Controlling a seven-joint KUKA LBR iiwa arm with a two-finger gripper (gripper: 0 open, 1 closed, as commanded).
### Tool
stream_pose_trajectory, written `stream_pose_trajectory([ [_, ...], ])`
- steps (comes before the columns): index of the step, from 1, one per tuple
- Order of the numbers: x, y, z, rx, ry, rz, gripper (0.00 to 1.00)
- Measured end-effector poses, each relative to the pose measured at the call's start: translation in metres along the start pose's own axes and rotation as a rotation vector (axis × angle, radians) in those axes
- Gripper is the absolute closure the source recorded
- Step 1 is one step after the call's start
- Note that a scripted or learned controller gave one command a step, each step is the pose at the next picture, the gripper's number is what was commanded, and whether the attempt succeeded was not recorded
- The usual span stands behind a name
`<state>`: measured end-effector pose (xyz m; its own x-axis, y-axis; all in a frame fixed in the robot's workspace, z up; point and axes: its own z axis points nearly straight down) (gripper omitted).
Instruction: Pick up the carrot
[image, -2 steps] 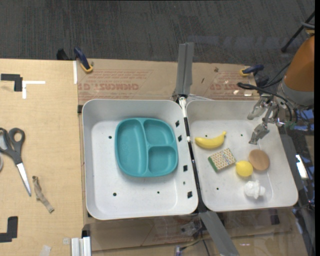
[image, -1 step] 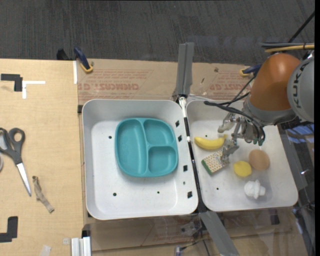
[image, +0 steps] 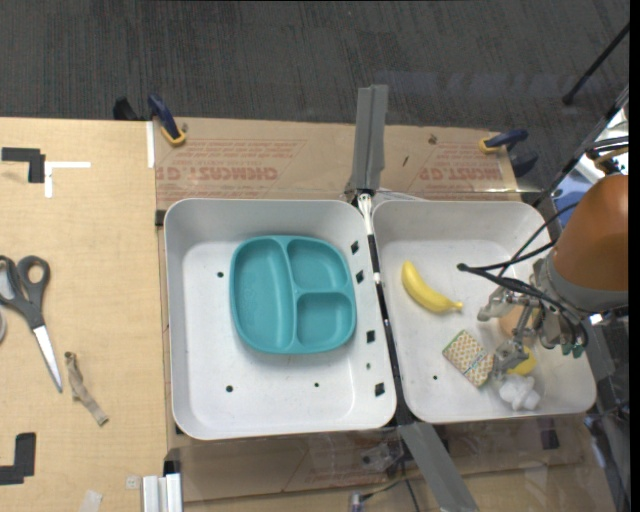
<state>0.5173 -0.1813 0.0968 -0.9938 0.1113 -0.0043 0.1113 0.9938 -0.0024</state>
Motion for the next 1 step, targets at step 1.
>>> stream_pose_trajectory([
  [1, -0.0712, -0.0048, 0.0000, -0.001, -0.007, 0.266, 0.00],
])
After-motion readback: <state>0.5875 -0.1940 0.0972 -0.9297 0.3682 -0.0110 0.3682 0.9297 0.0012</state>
